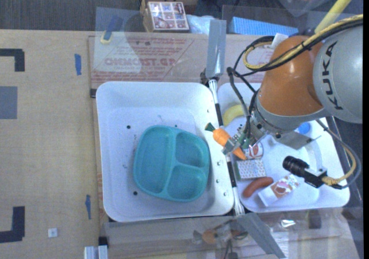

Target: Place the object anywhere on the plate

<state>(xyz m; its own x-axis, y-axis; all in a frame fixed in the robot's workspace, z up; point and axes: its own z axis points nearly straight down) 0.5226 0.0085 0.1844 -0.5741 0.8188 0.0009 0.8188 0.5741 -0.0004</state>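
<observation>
A: Where's the carrot?
B: Between the fingers of the gripper, which are closed on it, hanging over the left bin's right rim, where the two bins meet.

A: On the plate yet?
B: No. The teal plate lies in the left bin, towards its front, and the carrot is just beyond the plate's right edge. I'd say it's been picked and is partway across; the placing is left.

A: Which way does it point?
B: Its long axis slants; the green end faces the bin's back-left corner, the orange tip the right bin.
</observation>
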